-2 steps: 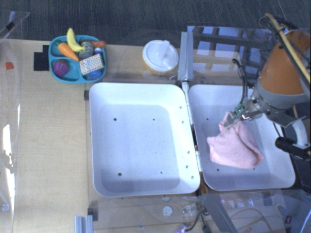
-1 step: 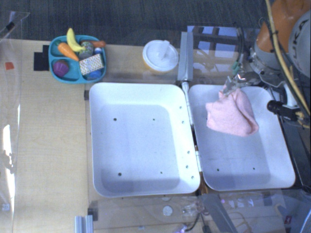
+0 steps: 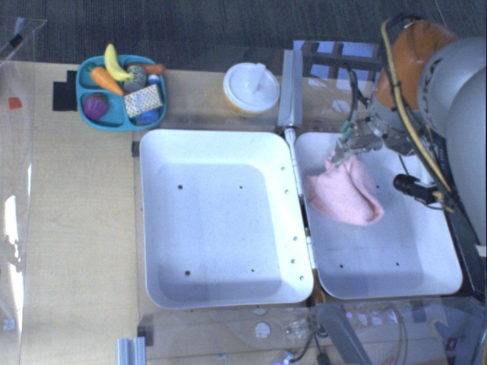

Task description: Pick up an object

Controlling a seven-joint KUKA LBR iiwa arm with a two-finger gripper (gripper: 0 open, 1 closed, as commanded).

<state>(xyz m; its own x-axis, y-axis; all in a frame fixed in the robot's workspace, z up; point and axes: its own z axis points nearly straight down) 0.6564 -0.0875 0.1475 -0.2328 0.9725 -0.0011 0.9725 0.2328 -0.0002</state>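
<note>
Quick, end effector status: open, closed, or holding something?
End effector: at the top corner of the pink cloth in the right bin; open or closed cannot be told, so no confirmed hold.

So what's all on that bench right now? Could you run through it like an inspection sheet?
Surface: wooden bench bearing two white bins, left bin and right bin.
Job's things: pink cloth in the right bin, crumpled, its top corner drawn up to the end effector.
Clutter: blue tray of toy food, white lidded bowl, both behind the left bin.
End effector: at the cloth's top corner; grip cannot be judged.
Cables: yellow and black cables along the arm.
Surroundings: dark floor.
</note>
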